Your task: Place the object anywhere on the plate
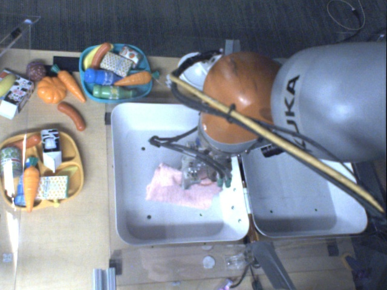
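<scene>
**Arm bent low over pink cloth in left bin**

Over the left bin (130,162) of a two-bin bench, a grey KUKA arm (326,101) with an orange band (239,98) above its wrist reaches in from the right and hangs its gripper (196,175) just above a crumpled pink cloth (175,187). The cloth lies toward the middle of the bin floor, slightly nearer its right wall. From this slanted overhead angle the gripper's metal parts sit directly against the cloth's upper right edge, but whether the gripper is spread, closed or clamped on the fabric cannot be told; the wrist hides much of it. A small reddish patch shows at the cloth's right edge beside the gripper, too blurred to name. A yellow cable (284,147) runs diagonally across the arm, from the upper left of the wrist down to the lower right, and darker cables loop off the wrist to the left.

The right bin (314,216) sits flush beside the first, mostly covered by the arm. On the wooden bench (72,252) to the left, a blue bowl (115,74) holds toy food, a yellow tray (72,162) holds more small items including a toy carrot, and a small orange pumpkin (50,90), a loose carrot (72,84) and a sausage (72,116) lie between them. No plate can be clearly made out as such.
</scene>
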### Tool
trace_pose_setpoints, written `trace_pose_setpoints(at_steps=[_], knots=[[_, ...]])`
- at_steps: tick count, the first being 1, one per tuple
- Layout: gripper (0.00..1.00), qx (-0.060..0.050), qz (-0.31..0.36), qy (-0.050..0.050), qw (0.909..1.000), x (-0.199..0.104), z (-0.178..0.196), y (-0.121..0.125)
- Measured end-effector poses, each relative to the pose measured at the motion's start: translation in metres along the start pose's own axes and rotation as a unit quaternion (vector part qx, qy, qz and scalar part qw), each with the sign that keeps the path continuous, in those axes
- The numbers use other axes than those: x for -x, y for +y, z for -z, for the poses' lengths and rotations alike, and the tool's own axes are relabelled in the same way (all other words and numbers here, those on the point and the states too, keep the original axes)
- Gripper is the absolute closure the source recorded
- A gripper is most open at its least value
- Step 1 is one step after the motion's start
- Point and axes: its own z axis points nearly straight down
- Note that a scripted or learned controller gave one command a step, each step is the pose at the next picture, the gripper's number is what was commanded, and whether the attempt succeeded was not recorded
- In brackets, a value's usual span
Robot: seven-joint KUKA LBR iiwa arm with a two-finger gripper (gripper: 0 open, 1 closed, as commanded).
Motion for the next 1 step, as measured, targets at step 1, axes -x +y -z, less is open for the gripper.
trace_pose_setpoints(at_steps=[1], knots=[[0.00, 0.000, 0.000, 0.000, 1.0000, 0.0002, 0.0002, -0.0001]])
